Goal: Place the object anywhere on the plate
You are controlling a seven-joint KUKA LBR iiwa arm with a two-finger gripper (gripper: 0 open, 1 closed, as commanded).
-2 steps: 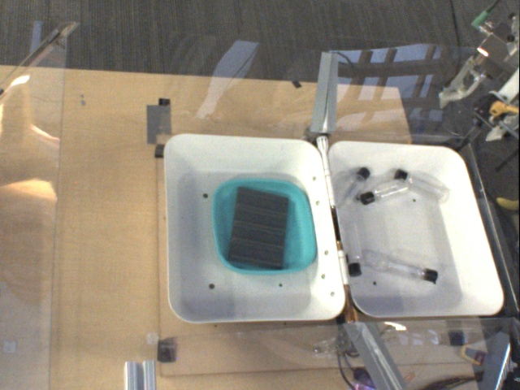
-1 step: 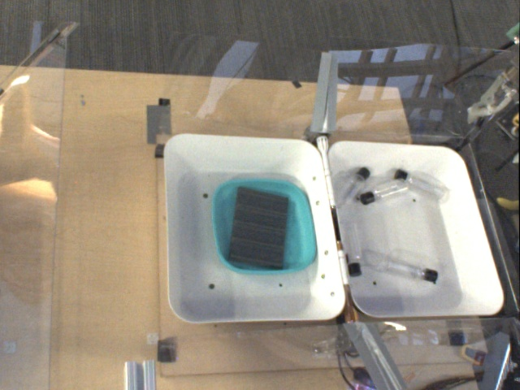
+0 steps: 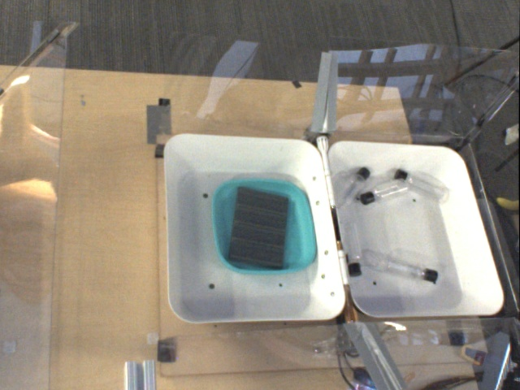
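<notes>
Desk [image 3: 89, 299] of pale wood fills the near and left part of the scene. At its near edge a small metal bracket [image 3: 140, 374] sits left of a little black clamp [image 3: 166, 349], which lies just off the near left corner of the left bin [image 3: 188, 287]. Near the right corner, some metal framing [image 3: 375, 364] sticks out from under the bins.

The two white bins sit side by side, touching along a shared middle seam. In the left bin a teal plate [image 3: 302, 246] with a raised rim lies roughly in the middle. The object, a dark grey ribbed block [image 3: 259, 227], lies flat on the plate. It is turned slightly off square and stays wholly inside the rim.

The right bin [image 3: 475, 287] holds several clear tubes with black caps. One tube [image 3: 394, 265] lies at a slant in the near half, a cap at each end. Another tube [image 3: 388, 191] lies in the far half, and just beyond it there are two more black caps [image 3: 362, 171].

Whether the pincer is released or clenched cannot be told from this view.

Farther back, an upright metal post [image 3: 324, 96] rises from the seam between the bins, and a dark bracket [image 3: 161, 120] stands on the desk past the left bin's far left corner. Clear panels [image 3: 244, 63] with pale reflections stand over the far desk edge. Beyond them is dark carpeted floor [image 3: 203, 6].
</notes>
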